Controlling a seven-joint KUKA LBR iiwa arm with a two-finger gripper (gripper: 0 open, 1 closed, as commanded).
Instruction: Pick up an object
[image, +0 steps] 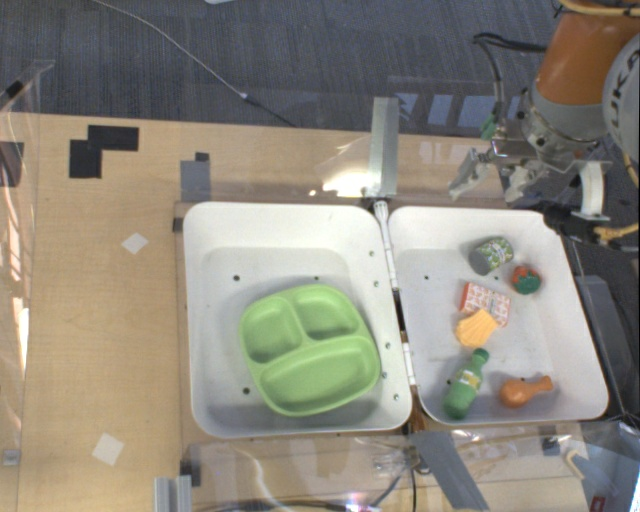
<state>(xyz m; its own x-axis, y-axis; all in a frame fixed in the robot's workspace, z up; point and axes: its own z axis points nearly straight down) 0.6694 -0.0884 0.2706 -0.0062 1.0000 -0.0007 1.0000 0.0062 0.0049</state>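
The right bin (430, 300) holds several small items: a grey can (490, 254), a red and green fruit (527, 280), a red and white box (485, 300), a yellow wedge (477, 328), a green bottle (465, 384) and an orange drumstick (524, 390). My gripper (493, 185) hangs above the bench just beyond the right bin's far rim, behind the can. Its fingers are spread open with nothing between them.
The left bin (215, 300) holds a green divided plate (310, 348). A metal post (384, 150) stands behind the seam between the bins. Cables (600, 225) trail along the right bin's far right corner.
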